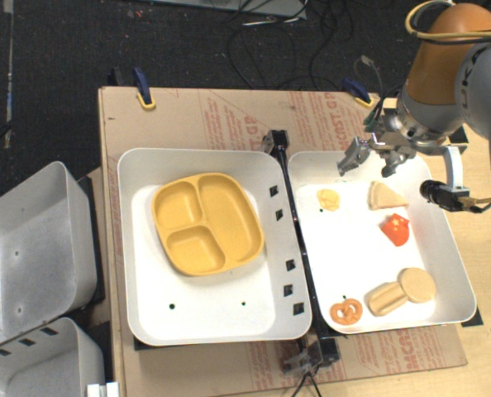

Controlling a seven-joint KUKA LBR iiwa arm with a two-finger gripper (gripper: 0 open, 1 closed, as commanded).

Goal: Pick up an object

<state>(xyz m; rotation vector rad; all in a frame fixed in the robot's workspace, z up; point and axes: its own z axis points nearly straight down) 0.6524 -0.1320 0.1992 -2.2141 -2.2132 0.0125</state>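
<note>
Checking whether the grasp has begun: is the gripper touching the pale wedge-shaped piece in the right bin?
Apart. The camera view shows the open gripper above the pale wedge, with bare white bin floor between them.

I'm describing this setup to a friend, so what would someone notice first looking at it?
Probably the yellow divided plate, lying alone in the left bin. Next, the small food items scattered in the right bin: a red pepper piece, a pretzel, a tan mushroom-shaped piece. The end effector hangs open above that bin's far edge, holding nothing.
</note>
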